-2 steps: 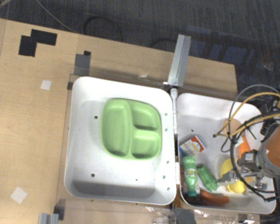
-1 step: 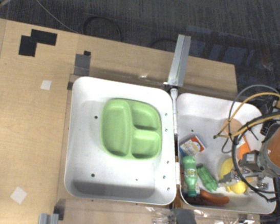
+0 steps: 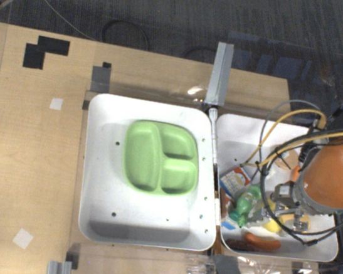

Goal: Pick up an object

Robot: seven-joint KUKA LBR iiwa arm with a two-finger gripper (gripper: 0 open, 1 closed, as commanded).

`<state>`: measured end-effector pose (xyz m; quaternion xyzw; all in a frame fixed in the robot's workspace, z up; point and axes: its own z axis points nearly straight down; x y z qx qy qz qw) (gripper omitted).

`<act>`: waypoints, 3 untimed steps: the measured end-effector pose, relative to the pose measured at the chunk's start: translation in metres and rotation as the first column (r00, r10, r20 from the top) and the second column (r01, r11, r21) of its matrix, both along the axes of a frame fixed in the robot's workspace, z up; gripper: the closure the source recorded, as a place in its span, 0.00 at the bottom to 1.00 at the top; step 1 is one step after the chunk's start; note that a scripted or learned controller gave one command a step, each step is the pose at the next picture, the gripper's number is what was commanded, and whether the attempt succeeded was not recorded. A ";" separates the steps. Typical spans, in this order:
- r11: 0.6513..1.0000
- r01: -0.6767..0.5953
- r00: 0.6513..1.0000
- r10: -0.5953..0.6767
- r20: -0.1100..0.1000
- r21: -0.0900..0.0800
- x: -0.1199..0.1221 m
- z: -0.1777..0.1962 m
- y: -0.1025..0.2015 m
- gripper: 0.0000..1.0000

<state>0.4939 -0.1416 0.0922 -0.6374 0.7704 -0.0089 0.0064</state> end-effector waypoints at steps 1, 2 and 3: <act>0.994 -0.111 0.994 0.111 -0.005 0.002 0.062 -0.001 0.007 0.00; 0.994 -0.109 0.994 0.108 0.006 0.007 0.065 0.012 0.011 1.00; 0.985 -0.171 0.985 0.172 -0.013 0.008 0.090 0.039 0.037 1.00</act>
